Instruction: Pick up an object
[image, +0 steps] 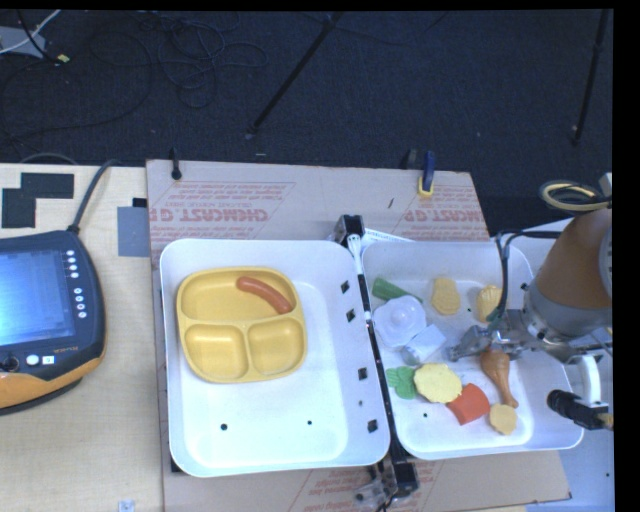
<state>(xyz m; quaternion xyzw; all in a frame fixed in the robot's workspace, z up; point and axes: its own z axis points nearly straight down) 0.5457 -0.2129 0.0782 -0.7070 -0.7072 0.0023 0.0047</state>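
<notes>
The right bin (520, 440) holds several toy foods. Among them are a brown drumstick (497, 373), a yellow lump (437, 383), a red piece (468, 403), a green leaf (402, 381), a corn cob (488, 300), an orange-yellow piece (445, 295), a green piece (392, 290) and a clear cup (403, 318). My gripper (487, 343) hangs low over the right side of this bin. It sits just above the drumstick's upper end, and its grey metal parts blur into the clutter. The arm (575, 275) comes in from the right.
The left bin (260, 430) carries a yellow divided plate (241, 323) with a red sausage (265, 292) in its top section. A teach pendant (40, 310) lies on the bench at far left. A small yellow piece (503, 419) lies near the right bin's front corner.
</notes>
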